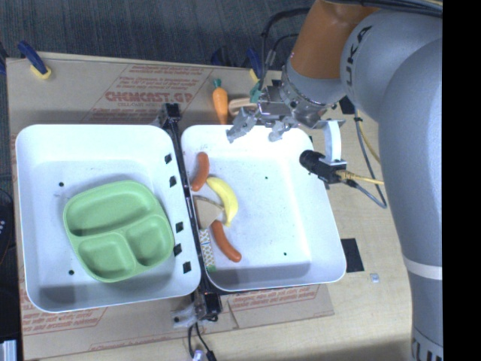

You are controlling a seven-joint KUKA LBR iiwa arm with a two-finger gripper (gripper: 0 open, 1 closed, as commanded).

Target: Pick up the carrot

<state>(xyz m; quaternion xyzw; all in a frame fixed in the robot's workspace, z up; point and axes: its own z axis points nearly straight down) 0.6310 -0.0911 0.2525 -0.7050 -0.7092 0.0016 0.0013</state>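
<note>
Nearest the camera, the right bin point(323, 265) carries two sausages and a banana point(225, 198) along its left wall. At the worktop's far edge, outside the bin, lies the carrot point(219, 104), long axis front-to-back, leaf end away. Just right of it hover the fingers point(259, 128), spread open and holding nothing.

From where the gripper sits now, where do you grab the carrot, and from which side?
Probably mid-body on the orange part. The carrot lies on the cardboard just past the right bin, outside its rim, long axis running away from the camera, green top at the far end. Come straight down, fingers closing across its width. The gripper is open, to its right.
</note>
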